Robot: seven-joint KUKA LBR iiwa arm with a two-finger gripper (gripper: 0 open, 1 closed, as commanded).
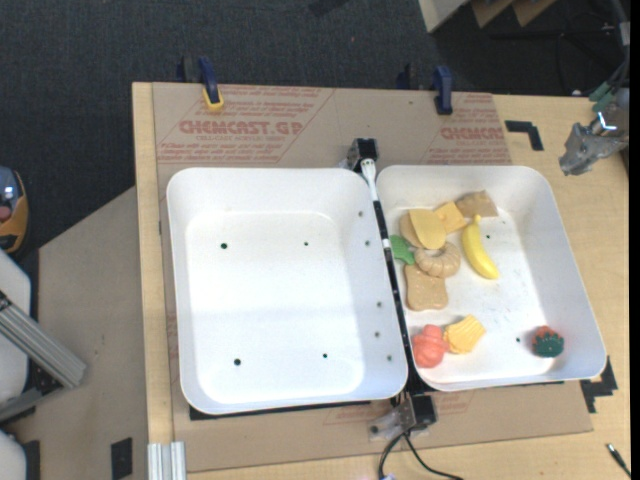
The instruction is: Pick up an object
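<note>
The right bin [545, 268] holds several toy foods. A yellow banana [480, 251] lies near its middle. Beside it are a yellow wedge [427, 229], a tan bread piece [478, 205], a beige twisted pastry [438, 262], a tan slice [425, 291] and a small green piece [402, 251]. Near the front lie a red-orange fruit [428, 345] touching a yellow corn piece [464, 334], and a dark green and red item [547, 343] in the front right corner. My gripper [588, 146] hangs at the right edge, outside the bin's far right corner, well apart from all the objects.
The left bin [200, 218] sits against the right one along a black divider [380, 238]. Both rest on a cardboard sheet [300, 118] held by blue clamps [210, 83] at the back. A cable [405, 438] runs off the front.
</note>
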